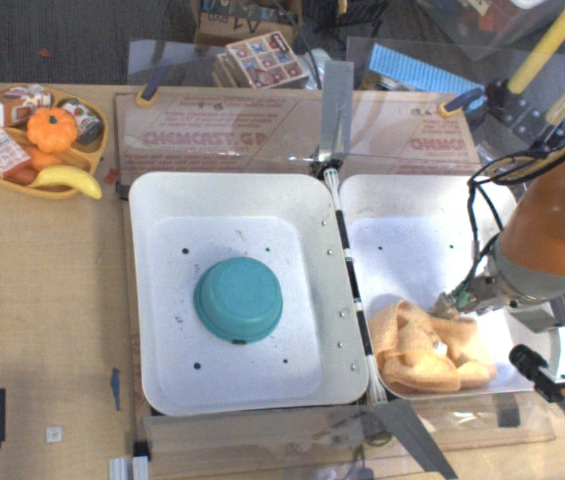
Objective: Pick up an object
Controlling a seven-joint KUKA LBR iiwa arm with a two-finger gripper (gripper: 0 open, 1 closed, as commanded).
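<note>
Right bin (402, 218) — tan cloth (424, 350) bunched in near corner, likely target. Gripper (459, 301) low at cloth's far edge, apparently for a grasp; grip state cannot be told. Left bin (152, 268) — teal bowl (239, 299), upturned.

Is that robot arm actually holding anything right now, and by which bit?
It cannot be told. The pincer sits low at the upper edge of the orange cloth in the right bin, but no cloth shows between its tips.

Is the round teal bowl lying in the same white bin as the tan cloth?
No, the upside-down round teal bowl sits in the left white bin, the crumpled tan cloth in the right white bin.
</note>
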